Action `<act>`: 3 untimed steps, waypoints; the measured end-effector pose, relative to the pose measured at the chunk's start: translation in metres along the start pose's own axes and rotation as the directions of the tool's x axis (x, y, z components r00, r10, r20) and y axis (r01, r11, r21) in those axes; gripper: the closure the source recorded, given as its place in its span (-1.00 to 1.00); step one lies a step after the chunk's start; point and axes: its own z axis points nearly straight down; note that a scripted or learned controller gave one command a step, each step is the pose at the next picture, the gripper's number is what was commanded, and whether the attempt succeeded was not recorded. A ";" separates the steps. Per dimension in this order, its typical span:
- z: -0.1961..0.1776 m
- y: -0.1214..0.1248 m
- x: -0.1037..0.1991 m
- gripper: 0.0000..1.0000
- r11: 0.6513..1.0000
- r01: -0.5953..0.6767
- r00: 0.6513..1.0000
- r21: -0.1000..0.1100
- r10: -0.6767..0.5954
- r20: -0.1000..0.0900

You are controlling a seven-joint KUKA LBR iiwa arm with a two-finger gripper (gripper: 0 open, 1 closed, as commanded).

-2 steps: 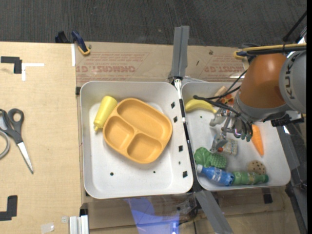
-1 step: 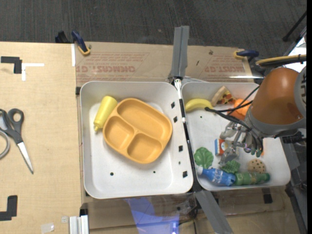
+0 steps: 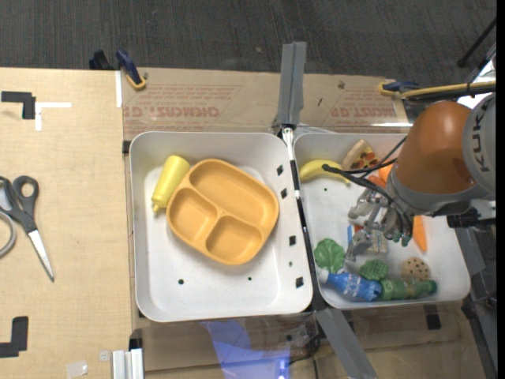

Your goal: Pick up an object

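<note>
On the bench I am seeing two white bins side by side, the left bin [image 3: 150, 290] and the right bin [image 3: 454, 283], with the arm [image 3: 438, 152] reaching in from the right over the right one. The arm's orange band is sitting above the far part of that bin, and the gripper [image 3: 371, 239] is hanging down near its middle. I cannot tell how the jaws are standing, since the metal parts are blurring together from this height, and I am seeing nothing clearly held.

In the left bin a yellow divided tray [image 3: 221, 210] is lying at a slant, and a yellow bottle [image 3: 168, 181] is lying just beside its upper left edge, touching or nearly so.

In the right bin the pickable things are lying scattered around the gripper. A banana [image 3: 318, 170] is resting near the far left corner. A blue bottle [image 3: 355, 286] is lying along the near wall, with a green bottle [image 3: 409, 289] just beside it to the right. A green leafy piece [image 3: 329, 253] is sitting left of the gripper. A pizza slice [image 3: 360, 155] is lying by the far wall, an orange carrot [image 3: 419, 234] is showing under the arm, and a round cookie [image 3: 415, 270] is sitting near the green bottle.

Off to the left, scissors [image 3: 28, 219] are lying on the bare board
</note>
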 end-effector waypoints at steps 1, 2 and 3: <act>-0.001 0.007 -0.009 -1.00 0.999 -0.035 0.999 0.000 0.035 0.001; 0.000 -0.016 0.014 -1.00 0.998 -0.061 0.998 0.001 0.061 -0.001; 0.000 0.001 0.006 -1.00 0.994 -0.108 0.994 0.000 0.108 0.000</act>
